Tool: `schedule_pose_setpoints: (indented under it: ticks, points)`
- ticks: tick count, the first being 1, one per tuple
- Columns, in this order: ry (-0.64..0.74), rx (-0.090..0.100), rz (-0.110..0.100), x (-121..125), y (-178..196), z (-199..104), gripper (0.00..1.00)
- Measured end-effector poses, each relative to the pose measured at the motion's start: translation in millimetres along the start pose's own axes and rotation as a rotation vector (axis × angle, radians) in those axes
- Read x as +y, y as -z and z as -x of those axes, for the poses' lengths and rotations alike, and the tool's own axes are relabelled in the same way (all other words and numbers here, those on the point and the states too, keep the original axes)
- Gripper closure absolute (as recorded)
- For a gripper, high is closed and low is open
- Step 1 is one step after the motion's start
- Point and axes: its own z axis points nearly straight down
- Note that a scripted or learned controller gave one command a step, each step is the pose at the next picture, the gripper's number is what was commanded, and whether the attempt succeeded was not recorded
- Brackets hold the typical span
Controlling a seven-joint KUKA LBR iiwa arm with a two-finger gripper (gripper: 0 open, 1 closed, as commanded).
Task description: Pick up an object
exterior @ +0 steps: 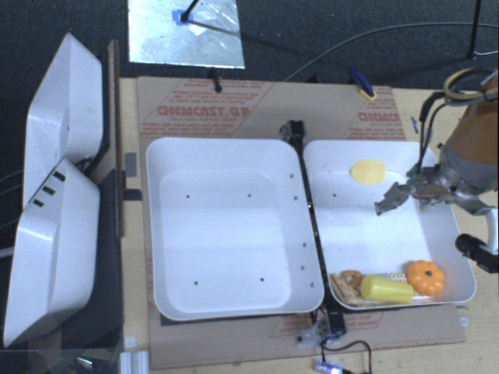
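while cropped at right, the arm (468,158) blurs its fingers (392,198).

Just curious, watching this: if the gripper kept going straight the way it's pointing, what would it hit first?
The gripper points left and slightly down, so it would probably meet the bare floor of the right bin first, below the yellow disc; depth is unclear.

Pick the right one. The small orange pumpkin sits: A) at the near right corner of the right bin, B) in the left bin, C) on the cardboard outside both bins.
A: the pumpkin lies in the right bin, beside a yellow toy.
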Motion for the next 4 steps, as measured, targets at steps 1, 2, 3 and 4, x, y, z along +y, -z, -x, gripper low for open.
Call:
schedule_pose_setpoints:
  ticks: [1, 2, 3, 4]
  points:
    - [-0.003, 0.002, -0.015, -13, -76, -5, 0.00]
    - [-0.002, 0.002, -0.012, -49, -89, -46, 0.00]
    - [-0.004, 0.000, -0.004, -53, -25, -29, 0.00]
    - [-0.002, 0.001, -0.004, -21, 36, -34, 0.00]
